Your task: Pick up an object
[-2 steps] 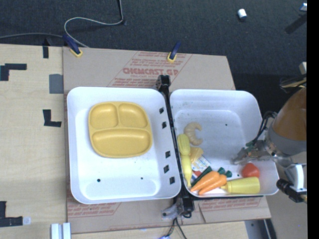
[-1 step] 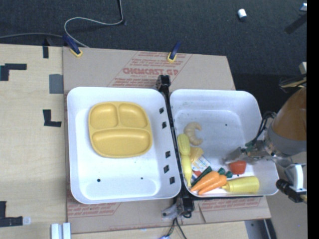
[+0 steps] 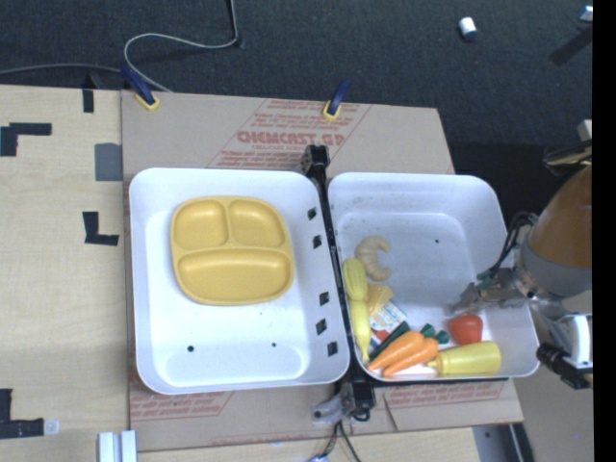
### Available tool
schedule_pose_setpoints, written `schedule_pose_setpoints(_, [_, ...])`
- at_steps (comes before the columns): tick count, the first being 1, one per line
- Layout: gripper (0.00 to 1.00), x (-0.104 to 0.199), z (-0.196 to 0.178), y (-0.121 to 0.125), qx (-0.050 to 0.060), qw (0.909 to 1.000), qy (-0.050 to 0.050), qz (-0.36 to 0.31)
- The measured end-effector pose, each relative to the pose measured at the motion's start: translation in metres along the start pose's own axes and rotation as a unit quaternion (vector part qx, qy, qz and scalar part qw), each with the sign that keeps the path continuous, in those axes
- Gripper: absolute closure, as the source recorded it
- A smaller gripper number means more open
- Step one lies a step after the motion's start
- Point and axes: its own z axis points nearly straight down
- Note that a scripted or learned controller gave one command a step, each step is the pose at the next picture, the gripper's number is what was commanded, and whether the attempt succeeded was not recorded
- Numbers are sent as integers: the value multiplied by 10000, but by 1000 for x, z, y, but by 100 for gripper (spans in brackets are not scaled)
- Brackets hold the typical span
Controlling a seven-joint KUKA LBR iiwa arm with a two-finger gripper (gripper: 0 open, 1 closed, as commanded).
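The right bin [image 3: 414, 195] holds a heap of toy food along its left and near sides. There is a beige croissant [image 3: 373, 256], a yellow corn cob [image 3: 355, 283], two orange carrots [image 3: 404, 350], a red tomato [image 3: 466, 328] and a yellow bottle-shaped piece [image 3: 470, 358]. My gripper [image 3: 475, 296] reaches in over the bin's right wall and sits low, just above and beside the tomato. I see nothing held in it. The arm's orange band [image 3: 570, 221] shows at the right edge.
The left bin [image 3: 154, 287] holds a yellow divided plate [image 3: 233, 250]. Both bins rest on a cardboard sheet [image 3: 279, 133] held by yellow-blue clips [image 3: 336, 102]. A cable [image 3: 183, 41] loops across the dark floor behind. A hinge strip [image 3: 324, 258] joins the bins.
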Motion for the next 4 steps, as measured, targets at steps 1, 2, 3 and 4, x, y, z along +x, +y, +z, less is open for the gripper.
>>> schedule_pose_setpoints(1, [0, 0, 0, 0, 4, 10000, 3, -1])
schedule_pose_setpoints(2, [0, 29, 20, -3, 16, 10000, -25, 26])
schedule_pose_setpoints(3, [100, 30, 9, -1, -10, 10000, -30, 23])
schedule_pose_setpoints(4, [100, 85, -102, -1, 28, 10000, -10, 16])
